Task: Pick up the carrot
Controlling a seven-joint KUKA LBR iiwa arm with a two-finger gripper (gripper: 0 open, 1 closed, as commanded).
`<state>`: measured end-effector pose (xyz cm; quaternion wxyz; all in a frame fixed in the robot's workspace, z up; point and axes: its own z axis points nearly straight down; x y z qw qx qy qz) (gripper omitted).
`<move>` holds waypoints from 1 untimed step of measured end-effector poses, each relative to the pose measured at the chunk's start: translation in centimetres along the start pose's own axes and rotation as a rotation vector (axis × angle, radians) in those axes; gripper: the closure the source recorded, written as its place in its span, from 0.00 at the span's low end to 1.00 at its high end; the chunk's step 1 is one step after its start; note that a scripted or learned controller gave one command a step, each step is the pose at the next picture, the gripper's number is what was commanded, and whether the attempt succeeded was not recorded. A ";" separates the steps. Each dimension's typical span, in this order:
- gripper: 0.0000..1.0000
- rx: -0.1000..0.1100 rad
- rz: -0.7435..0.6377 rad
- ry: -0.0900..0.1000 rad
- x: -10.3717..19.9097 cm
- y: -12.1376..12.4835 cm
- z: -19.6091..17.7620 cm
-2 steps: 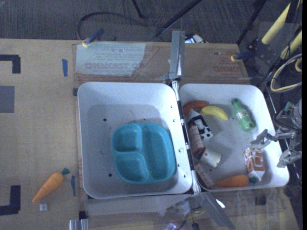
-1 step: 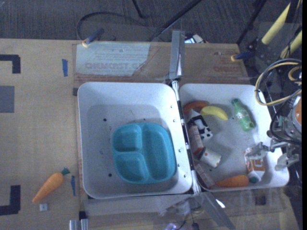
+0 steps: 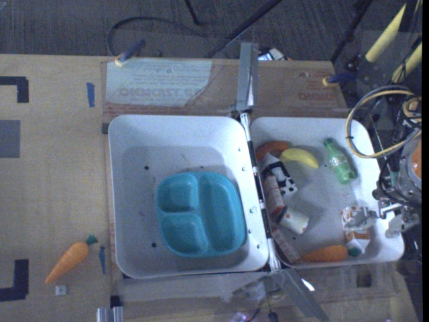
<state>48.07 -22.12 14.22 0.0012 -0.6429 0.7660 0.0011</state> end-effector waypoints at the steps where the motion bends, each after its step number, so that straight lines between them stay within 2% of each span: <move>1: 0.00 0.007 0.284 -0.001 -0.1 -1.7 -7.7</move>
